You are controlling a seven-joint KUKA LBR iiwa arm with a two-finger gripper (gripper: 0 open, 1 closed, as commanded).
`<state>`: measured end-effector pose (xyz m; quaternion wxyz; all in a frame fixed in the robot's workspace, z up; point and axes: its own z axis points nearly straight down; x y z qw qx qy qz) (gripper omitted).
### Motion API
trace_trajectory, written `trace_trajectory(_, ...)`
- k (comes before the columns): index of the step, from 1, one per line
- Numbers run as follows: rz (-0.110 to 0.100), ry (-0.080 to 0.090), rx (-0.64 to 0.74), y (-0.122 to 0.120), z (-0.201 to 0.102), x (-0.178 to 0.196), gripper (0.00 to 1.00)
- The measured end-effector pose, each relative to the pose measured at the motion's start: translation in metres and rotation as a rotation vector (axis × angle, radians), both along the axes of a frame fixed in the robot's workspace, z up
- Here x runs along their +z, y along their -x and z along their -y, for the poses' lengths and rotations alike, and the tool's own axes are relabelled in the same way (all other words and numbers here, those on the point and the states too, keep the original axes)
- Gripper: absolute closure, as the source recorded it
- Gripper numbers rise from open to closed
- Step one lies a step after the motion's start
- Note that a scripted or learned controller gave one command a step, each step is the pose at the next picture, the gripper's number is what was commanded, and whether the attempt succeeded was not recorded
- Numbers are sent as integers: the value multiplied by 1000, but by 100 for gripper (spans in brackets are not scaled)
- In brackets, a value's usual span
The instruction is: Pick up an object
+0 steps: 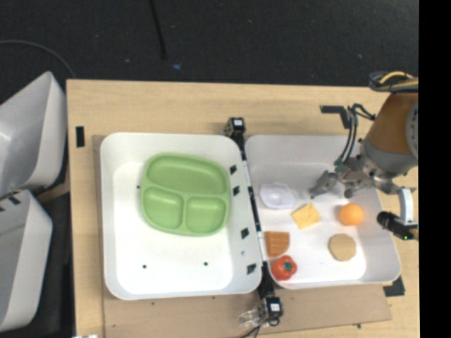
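A wooden desk [162,108] carries two shallow white bins side by side. The left bin [120,259] holds a green divided plate [186,193], lying toward its far side.

The right bin [380,266] holds the loose things: a clear plastic cup [275,195] near the bin's left wall, a yellow cheese wedge [306,216] just beside it toward the middle, an orange ball [351,215] nearer the right wall, a round tan cookie [342,247] toward the near edge, a brown toast slice [277,242] by the left wall, and a red tomato [283,267] at the near left corner.

The gripper [331,184] hangs low over the right bin's middle, above the cheese wedge. Its fingers look spread apart, with nothing between them.
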<state>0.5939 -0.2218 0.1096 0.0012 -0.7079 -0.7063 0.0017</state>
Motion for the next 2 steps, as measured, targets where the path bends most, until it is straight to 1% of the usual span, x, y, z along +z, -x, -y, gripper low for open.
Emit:
trace_trajectory(1, 9, 3, 0, -2, 1, 16, 100)
trace_trajectory(2, 12, 2, 4, 1, 0, 79, 100)
